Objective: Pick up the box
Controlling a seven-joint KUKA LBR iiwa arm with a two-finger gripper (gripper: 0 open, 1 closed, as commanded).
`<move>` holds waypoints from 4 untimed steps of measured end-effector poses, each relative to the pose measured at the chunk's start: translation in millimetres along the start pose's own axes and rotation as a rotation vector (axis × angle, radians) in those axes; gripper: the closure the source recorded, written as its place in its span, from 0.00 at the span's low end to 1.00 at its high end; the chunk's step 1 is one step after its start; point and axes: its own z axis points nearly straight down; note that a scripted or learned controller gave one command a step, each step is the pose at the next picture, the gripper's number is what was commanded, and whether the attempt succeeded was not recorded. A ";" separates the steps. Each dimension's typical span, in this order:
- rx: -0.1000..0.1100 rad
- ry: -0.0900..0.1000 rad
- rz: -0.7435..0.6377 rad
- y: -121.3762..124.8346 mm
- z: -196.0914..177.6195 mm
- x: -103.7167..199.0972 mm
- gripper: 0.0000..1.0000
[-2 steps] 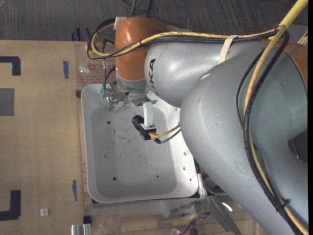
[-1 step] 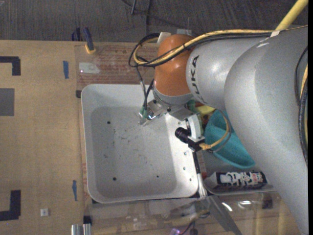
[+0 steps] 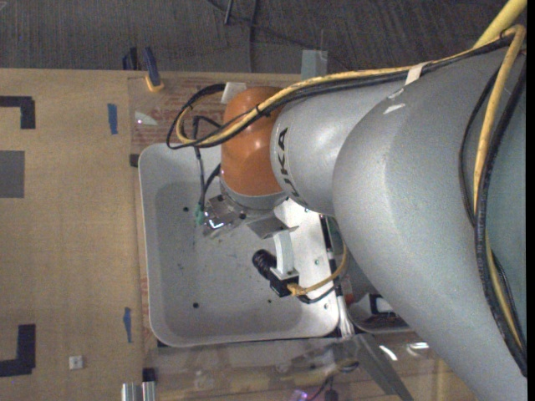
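The arm (image 3: 401, 182) reaches down into the white bin (image 3: 167, 249) on the bench (image 3: 67, 224), and its end effector (image 3: 216, 217) hangs over the bin floor. Its grip state cannot be told. The box cannot be made out; bare floor spreads below and left of the end effector.

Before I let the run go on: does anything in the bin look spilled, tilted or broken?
Nothing stands out. The white bin sits flat and unbroken, with only small dark specks on its floor. The arm covers its right part.
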 end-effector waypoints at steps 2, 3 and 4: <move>0.018 0.001 -0.250 -53.8 -25.1 -7.2 1.00; 0.007 -0.003 -0.324 -36.0 0.3 37.1 1.00; 0.017 0.004 -0.561 -100.5 -84.8 11.6 1.00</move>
